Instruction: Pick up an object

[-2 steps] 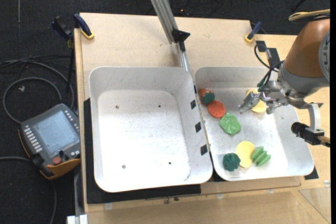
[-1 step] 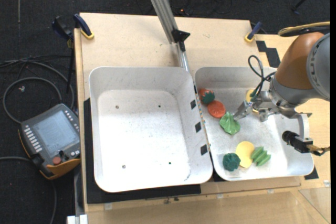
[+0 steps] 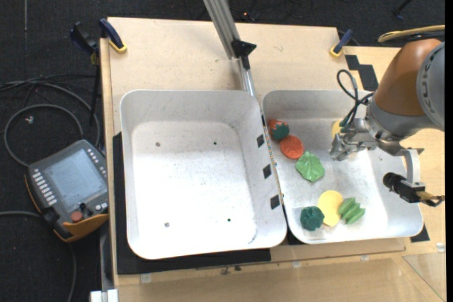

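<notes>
inside right bin, tool just right of green leaf, tool's state unclear

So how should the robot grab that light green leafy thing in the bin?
Probably from straight above, pinching across the narrower middle of the light green leafy piece. It lies flat on the floor of the right bin, so no side offers much to hold. The orange piece sits close at its upper left, so the hand would do best closing along the free lower-left to upper-right line.
</notes>
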